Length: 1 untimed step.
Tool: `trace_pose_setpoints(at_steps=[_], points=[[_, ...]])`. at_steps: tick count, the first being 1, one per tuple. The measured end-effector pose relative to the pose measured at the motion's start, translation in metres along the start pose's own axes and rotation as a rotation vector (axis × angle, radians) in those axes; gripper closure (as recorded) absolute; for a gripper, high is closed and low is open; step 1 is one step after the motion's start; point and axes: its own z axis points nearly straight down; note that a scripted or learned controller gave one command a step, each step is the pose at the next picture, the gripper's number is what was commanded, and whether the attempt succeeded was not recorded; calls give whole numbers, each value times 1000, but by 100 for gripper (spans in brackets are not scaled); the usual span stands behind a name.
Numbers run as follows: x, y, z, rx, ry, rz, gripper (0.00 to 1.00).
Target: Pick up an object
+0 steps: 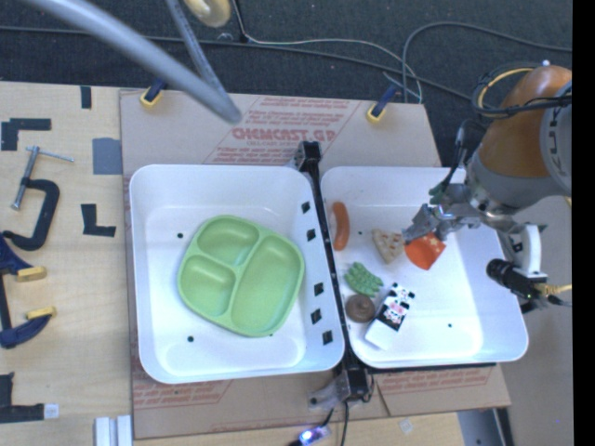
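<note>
Orange-red toy piece (pixel 424 251) in right bin (pixel 465 342), just beside gripper (pixel 429 226) | fingers: cannot tell if open or closed | probably light, stiff, smooth plastic; grasp across narrow sides

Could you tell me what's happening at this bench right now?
The grey and orange arm reaches in from the right, with its gripper low over the right bin, right at an orange-red object. Whether it actually holds that piece can't be told from here. Nearby in the same bin lie a tan wedge, a sausage, a green leafy piece, a brown round item and a black-and-white carton. The left bin holds a green divided plate.
</note>
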Motion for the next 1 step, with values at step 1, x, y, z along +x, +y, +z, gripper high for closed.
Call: trace_pose_setpoints(at_steps=[1], points=[[-6,-8,-53,-1,-1,1,100]])
